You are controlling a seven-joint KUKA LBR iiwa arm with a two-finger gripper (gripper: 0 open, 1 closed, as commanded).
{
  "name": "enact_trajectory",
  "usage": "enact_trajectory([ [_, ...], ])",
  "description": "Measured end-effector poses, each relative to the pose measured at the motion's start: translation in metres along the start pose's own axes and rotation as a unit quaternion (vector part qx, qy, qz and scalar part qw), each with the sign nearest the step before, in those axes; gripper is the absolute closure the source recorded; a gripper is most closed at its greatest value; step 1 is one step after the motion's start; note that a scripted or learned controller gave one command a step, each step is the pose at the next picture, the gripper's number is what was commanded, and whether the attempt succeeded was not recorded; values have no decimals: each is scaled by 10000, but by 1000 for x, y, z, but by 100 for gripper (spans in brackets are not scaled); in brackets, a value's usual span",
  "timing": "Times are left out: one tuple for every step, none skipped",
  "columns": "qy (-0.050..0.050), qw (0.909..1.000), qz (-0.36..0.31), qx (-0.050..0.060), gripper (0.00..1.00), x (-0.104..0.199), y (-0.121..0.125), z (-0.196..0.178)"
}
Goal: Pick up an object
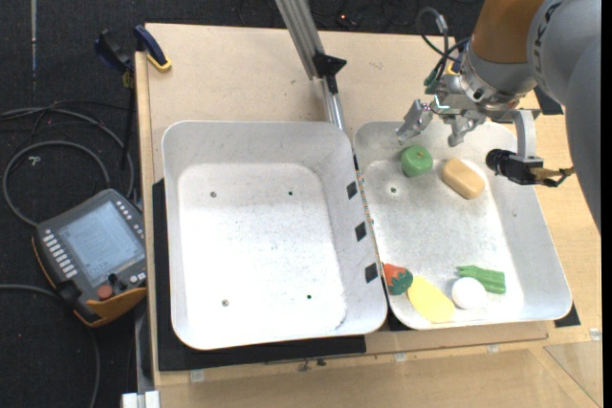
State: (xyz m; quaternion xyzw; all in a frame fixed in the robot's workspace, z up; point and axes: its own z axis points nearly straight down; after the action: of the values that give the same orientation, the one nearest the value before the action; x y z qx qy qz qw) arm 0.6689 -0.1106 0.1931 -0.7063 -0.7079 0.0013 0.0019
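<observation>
the fingers are hanging spread apart, gripping nothing, just above the green piece lying in the right bin, seemingly lining up for a grab.

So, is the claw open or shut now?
Open: the claw has its two fingers spread apart above the green round thing, with nothing between them.

Slanted overhead view of both bins
</observation>
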Motion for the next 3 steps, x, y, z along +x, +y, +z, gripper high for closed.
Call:
enact_trajectory([
  [-7, 10000, -6, -21, 0, 0, 1, -3],
  [-5, 10000, -7, 3, 0, 0, 5, 60],
  [-5, 10000, -7, -2, 0, 1, 4, 100],
])
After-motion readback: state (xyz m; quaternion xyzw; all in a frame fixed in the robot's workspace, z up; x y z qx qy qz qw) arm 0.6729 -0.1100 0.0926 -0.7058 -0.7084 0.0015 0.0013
